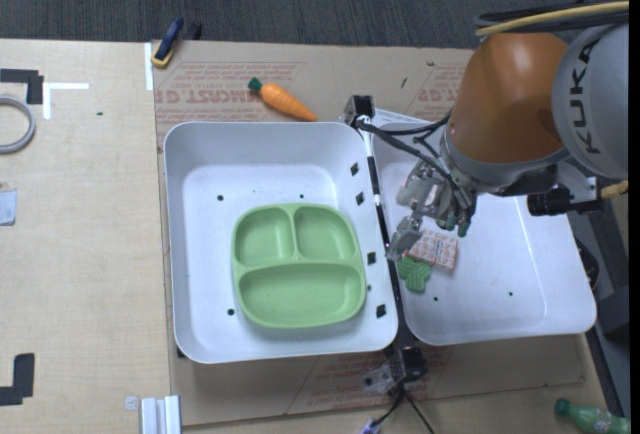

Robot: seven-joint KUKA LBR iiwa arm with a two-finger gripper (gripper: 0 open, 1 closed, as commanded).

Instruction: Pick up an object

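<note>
Ideally, the gripper [425,222], finger state indiscernible, descends squarely onto the patterned pink-and-white flat packet [437,249] just below it, avoiding the adjacent small green leafy toy [414,273].

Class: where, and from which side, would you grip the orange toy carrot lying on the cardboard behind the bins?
Grip the orange toy carrot across its thicker middle, coming straight down from above. It lies flat and slanted, so set the jaws crosswise to its long axis.

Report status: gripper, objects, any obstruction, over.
Gripper low over right bin. Patterned packet and green item beneath, not held. Bin wall close.
</note>
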